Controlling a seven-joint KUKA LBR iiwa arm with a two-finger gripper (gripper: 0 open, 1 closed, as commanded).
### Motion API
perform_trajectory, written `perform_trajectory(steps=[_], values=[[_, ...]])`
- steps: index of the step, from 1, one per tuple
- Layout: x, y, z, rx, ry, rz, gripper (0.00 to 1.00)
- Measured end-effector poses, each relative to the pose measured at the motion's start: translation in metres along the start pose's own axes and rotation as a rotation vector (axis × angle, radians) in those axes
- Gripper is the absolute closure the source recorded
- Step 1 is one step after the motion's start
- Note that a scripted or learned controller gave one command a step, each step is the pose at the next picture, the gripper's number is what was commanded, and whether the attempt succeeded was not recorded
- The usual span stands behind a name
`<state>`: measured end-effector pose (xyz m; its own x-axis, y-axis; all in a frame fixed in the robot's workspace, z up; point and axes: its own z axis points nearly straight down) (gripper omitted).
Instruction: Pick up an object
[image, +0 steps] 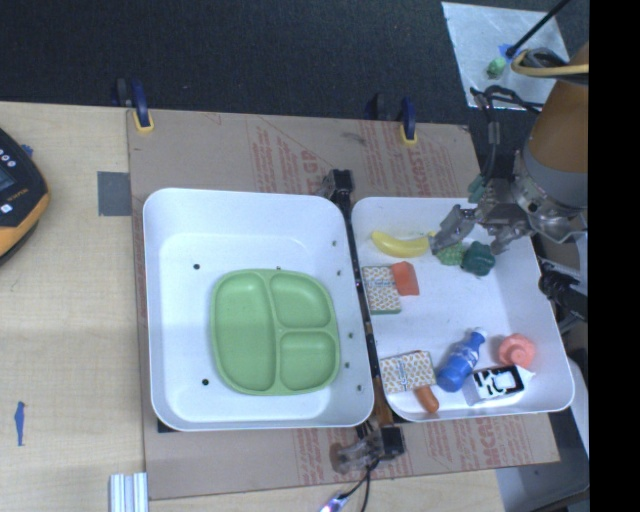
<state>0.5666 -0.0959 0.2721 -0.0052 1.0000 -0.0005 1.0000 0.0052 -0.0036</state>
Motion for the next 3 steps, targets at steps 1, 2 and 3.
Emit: perform_trajectory(steps=[1,2,3], values=[[0.055,0.018,0.081,0.002,-0.001,-0.001,0.00],[-0.002,0.023,0.163,0.002,-0.001,0.002,0.00],[-0.014,0.090,0.180,0.000,0.000,0.000,0.00]])
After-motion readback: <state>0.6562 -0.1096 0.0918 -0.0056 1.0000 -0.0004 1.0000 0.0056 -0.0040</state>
